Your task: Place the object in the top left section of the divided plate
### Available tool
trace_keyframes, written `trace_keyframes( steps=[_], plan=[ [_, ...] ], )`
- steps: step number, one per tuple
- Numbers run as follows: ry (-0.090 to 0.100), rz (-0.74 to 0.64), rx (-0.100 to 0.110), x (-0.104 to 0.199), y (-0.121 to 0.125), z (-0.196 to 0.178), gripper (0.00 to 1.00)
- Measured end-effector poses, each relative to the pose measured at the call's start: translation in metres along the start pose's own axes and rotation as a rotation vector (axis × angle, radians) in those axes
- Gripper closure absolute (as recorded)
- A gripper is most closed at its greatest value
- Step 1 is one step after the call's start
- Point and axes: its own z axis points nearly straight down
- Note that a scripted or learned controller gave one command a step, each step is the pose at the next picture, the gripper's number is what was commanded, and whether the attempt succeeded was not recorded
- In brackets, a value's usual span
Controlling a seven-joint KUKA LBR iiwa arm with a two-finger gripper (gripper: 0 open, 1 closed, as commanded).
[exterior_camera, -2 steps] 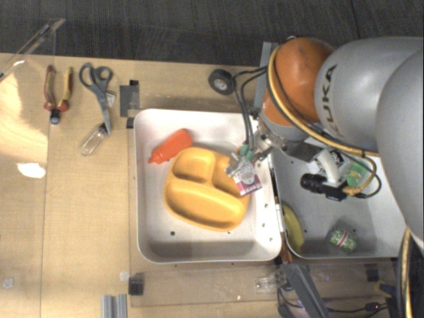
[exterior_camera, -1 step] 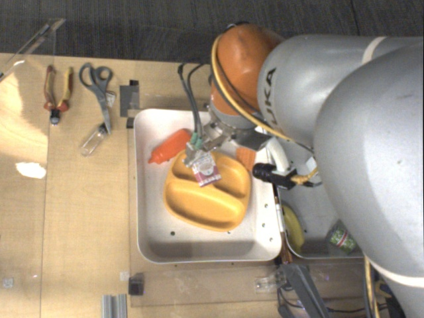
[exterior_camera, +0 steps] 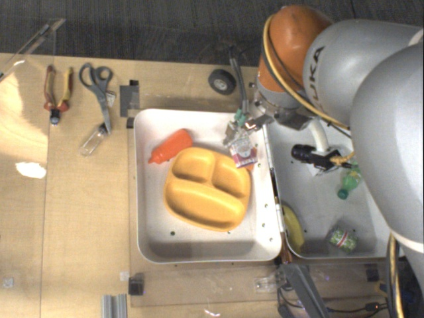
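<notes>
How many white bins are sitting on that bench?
2. The left bin holds the yellow divided plate and an orange carrot-like toy. The right bin sits beside it, partly covered by the robot arm.

Orange carrot point(exterior_camera: 170, 146) flanks plate point(exterior_camera: 207, 189), compartments open above

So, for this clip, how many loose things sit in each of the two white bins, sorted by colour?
Left bin:
Yellow: 1, the divided plate
Orange: 1, the carrot
Pink and white: 1, the small packet under the tool
Right bin:
Yellow: 1, the banana
Green: 2, the bottle and the ball
Total: 6
</notes>
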Motion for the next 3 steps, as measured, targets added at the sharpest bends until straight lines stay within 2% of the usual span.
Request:
trace_keyframes(
  steps=[1, 2, 3],
  plan=[
    [0.002, -0.067, 0.0, 0.09, 0.016, 0.0, 1.0],
    [0.001, 0.181, 0.002, 0.064, 0.008, 0.022, 1.0],
    [0.0, -0.561, -0.003, 0.058, -0.013, 0.048, 1.0]
  ],
)
